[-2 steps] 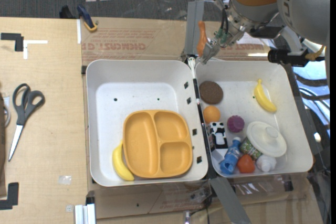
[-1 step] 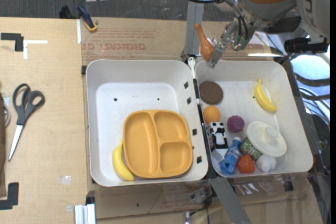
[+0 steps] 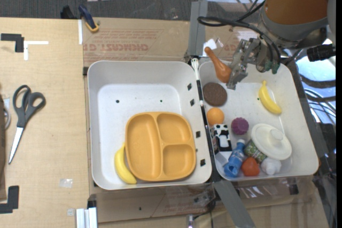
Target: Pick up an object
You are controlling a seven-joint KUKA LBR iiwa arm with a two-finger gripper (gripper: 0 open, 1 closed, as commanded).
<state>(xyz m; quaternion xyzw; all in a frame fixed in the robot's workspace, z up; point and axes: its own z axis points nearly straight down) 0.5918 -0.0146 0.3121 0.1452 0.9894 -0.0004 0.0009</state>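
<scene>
From the camera above the desk, the end effector (image 3: pixel 236 75) hangs over the far left corner of the right-hand shallow white bin (image 3: pixel 297 94), its metal linkage tilted down toward an orange, pear-shaped soft toy with a narrow neck (image 3: pixel 218 65). The toy lies against the bin's far left wall and seems to sit right at the fingertips, but I cannot tell whether the fingers are parted or closed, or whether they have the toy between them.

If the toy is the target, a good pick here means closing across its fat lower body rather than the thin neck, which would likely slip out. The bin wall is just beside it, so the finger on that side has little room; coming in slightly from the open side of the bin should help. A straight upward lift would avoid dragging the toy over the dark brown round disc (image 3: pixel 215 93) lying near it.

Other candidates lie further into the same bin: a yellow plastic banana (image 3: pixel 269 99), a small orange ball (image 3: pixel 215 116), a purple knobbly ball (image 3: pixel 240 125) and a white lidded pot (image 3: pixel 270 140). The left-hand white bin (image 3: pixel 101 115) holds a yellow divided plastic tray (image 3: pixel 160 145).

Much is hard to read. The arm's orange band and dangling cables crowd the area around the fingers. The cluster at the right bin's near edge is a jumble of blue, red and black-and-white pieces I cannot name. A second yellow banana (image 3: pixel 122 167) is partly covered by the tray.
</scene>
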